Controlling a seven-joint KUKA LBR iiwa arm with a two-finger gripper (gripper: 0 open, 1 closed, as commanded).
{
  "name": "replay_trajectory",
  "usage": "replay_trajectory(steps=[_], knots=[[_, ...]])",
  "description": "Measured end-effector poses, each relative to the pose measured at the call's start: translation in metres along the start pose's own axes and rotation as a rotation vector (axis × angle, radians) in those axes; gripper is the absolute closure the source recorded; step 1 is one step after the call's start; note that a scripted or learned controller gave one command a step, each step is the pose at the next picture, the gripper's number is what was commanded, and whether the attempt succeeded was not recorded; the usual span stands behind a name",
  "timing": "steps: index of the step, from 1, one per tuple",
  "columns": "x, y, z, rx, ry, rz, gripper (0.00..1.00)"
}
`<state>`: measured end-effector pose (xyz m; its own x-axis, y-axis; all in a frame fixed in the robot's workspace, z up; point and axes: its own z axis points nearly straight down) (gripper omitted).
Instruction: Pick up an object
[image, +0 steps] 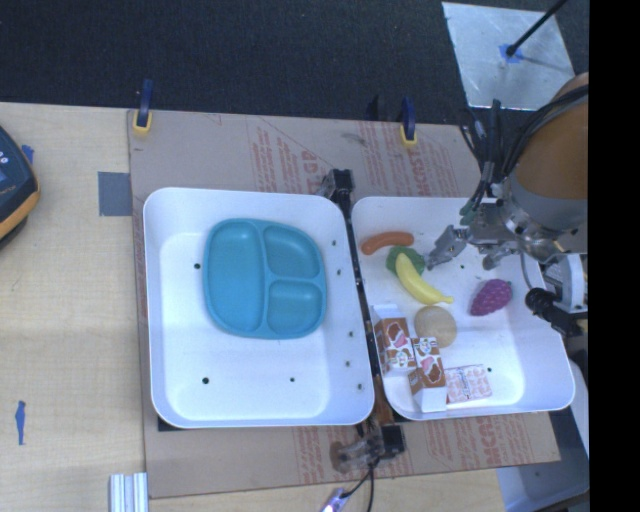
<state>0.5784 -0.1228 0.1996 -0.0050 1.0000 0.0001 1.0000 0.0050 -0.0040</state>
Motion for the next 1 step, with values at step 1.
replay_trajectory(steps=[1], knots=[[0.0114, -0.0049, 0.0886, 0.002, -0.001, 0.0, 0.0]])
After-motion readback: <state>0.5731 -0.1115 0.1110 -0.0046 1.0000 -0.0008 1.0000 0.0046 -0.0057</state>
